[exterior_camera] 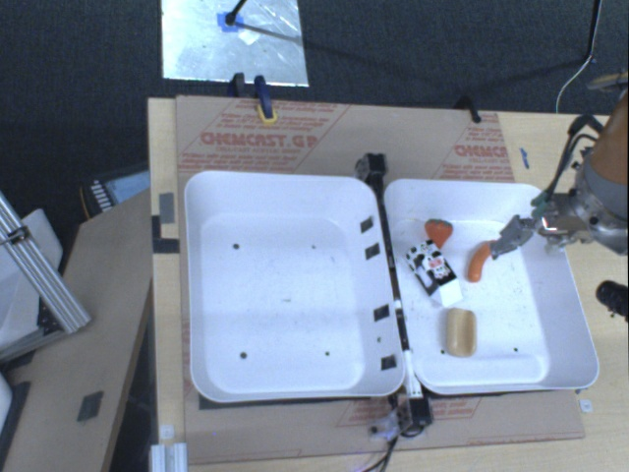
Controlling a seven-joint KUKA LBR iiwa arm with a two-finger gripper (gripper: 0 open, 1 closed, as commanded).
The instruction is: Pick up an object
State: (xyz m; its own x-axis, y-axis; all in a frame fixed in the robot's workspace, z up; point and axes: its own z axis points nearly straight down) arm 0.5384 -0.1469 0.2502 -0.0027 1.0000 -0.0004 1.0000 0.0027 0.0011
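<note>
Claw (513,236) poised just right of the orange sausage (478,262) in the right bin (565,362); finger state impossible to tell. Best lowered squarely over the sausage, clear of the black-and-white box (429,266).

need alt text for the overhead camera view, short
A grey robot arm's claw hovers over the right white bin, near an orange sausage-shaped object, a red-orange piece, a black-and-white box and a tan block. The left white bin sits alongside.
</note>
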